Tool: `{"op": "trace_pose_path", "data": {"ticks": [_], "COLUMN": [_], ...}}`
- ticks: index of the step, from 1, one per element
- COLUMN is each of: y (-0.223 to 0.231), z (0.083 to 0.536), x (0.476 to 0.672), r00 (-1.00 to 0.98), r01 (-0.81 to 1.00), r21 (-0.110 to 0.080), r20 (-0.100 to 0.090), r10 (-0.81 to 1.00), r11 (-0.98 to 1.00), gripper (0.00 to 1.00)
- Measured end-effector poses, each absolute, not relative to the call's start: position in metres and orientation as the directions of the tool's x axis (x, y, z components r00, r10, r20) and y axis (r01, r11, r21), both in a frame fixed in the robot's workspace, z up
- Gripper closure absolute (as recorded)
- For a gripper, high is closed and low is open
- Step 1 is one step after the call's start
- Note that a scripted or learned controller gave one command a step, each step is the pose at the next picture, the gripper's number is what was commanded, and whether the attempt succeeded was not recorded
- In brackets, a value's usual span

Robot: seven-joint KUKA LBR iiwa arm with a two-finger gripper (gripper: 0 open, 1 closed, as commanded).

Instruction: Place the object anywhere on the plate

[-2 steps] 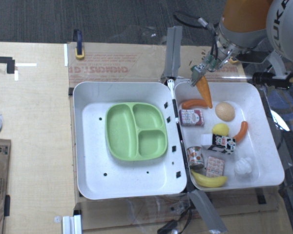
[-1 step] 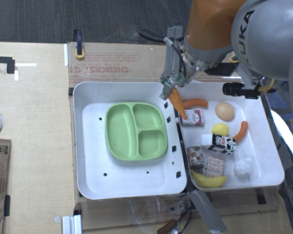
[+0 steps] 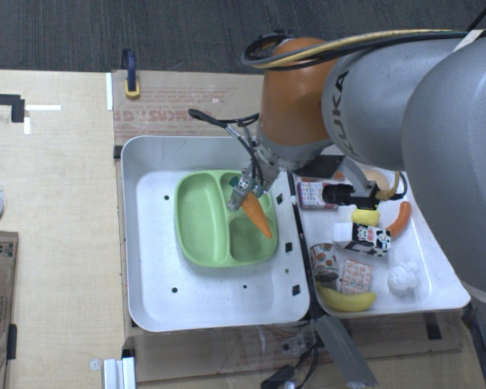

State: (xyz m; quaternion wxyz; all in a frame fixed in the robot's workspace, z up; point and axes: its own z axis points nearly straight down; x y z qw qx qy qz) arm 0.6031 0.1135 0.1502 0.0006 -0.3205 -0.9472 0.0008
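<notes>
A green divided plate (image 3: 201, 217) lies in the left white bin (image 3: 150, 241). An orange toy carrot (image 3: 257, 215) hangs tilted over the plate's right compartments, its tip pointing down and right. My gripper (image 3: 245, 190) is shut on the carrot's upper end, just above the plate's right side. The grey arm with its orange band (image 3: 296, 87) reaches in from the right and hides the far rim of the bins.
The right bin (image 3: 425, 286) holds a banana (image 3: 347, 300), a small bottle (image 3: 324, 194), an orange sausage-shaped piece (image 3: 400, 217), a white ball (image 3: 402, 278), printed cartons and other small toys. A blue-handled clamp (image 3: 130, 73) sits on the bench behind the left bin.
</notes>
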Motion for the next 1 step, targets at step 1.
{"op": "trace_pose_path", "data": {"ticks": [1], "y": [0.113], "z": [0.1508], "x": [0.6035], "r00": [-0.794], "r01": [0.608], "r21": [-0.001], "r20": [0.0], "r10": [0.608], "r11": [0.794], "gripper": [0.0]}}
